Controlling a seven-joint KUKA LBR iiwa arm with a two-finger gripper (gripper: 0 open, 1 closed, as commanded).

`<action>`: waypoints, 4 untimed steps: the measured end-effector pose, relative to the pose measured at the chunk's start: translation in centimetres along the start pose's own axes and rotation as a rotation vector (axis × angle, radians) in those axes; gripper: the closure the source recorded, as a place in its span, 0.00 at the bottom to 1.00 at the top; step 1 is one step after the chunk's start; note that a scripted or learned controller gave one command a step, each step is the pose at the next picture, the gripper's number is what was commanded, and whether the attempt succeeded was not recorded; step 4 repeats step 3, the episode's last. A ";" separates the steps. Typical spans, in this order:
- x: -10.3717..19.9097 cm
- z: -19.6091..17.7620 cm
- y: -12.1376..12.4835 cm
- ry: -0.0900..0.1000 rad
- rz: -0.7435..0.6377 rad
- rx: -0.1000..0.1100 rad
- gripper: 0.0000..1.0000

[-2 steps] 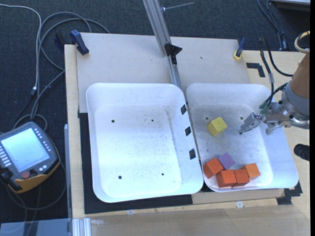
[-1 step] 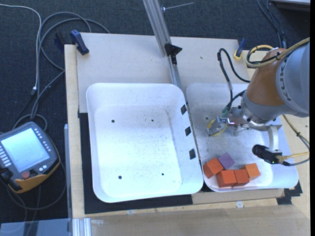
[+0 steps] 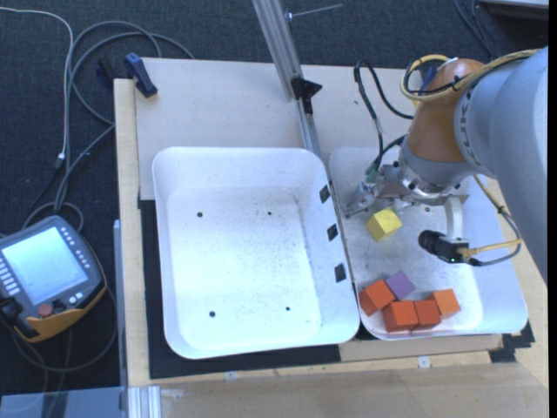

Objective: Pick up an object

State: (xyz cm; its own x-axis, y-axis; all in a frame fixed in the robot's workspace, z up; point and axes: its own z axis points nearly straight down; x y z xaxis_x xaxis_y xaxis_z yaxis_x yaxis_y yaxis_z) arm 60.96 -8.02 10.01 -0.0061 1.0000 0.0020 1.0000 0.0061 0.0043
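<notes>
A yellow block (image 3: 384, 225) lies in the upper-middle part of the right bin (image 3: 509, 307). My gripper (image 3: 372, 202) hangs just above and slightly left of it, close to the bin's left wall, and its tip meets the block's top edge. Whether the block is gripped is unclear from this angle. In the near corner of the same bin sits a cluster of blocks: an orange one (image 3: 378, 295), a purple one (image 3: 399, 283), two red-orange ones (image 3: 412, 314) and another orange one (image 3: 446, 301).
The left bin (image 3: 174, 177) stands beside the right one, with black clips (image 3: 332, 232) along their shared wall. A metal pole (image 3: 283, 37) rises behind the bins. Cables (image 3: 474, 249) hang off the wrist over the right bin. A teach pendant (image 3: 43, 277) lies at far left.
</notes>
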 end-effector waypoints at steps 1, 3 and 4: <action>-0.9 0.0 -1.9 -0.001 0.007 0.008 0.00; 10.7 -10.4 -2.5 0.000 0.000 -0.004 1.00; 10.7 -10.4 -2.5 0.000 0.000 -0.004 1.00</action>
